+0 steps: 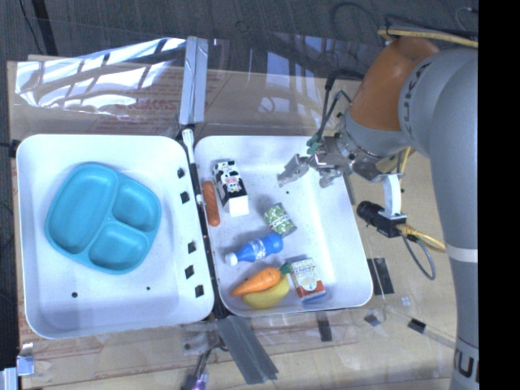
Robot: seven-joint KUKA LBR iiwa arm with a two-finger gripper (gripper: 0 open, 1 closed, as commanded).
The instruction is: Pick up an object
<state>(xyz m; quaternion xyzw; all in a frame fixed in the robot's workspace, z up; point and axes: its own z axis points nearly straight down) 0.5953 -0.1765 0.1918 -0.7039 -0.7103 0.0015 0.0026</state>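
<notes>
Glossy blue plastic tray (101,215), smooth

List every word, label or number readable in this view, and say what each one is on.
No text can be read.
Milk carton: black-and-white print, too blurred.
Green packet: pattern, too small.
Juice box: red-and-green label, too blurred.
Blue bottle: no legible label.
</notes>
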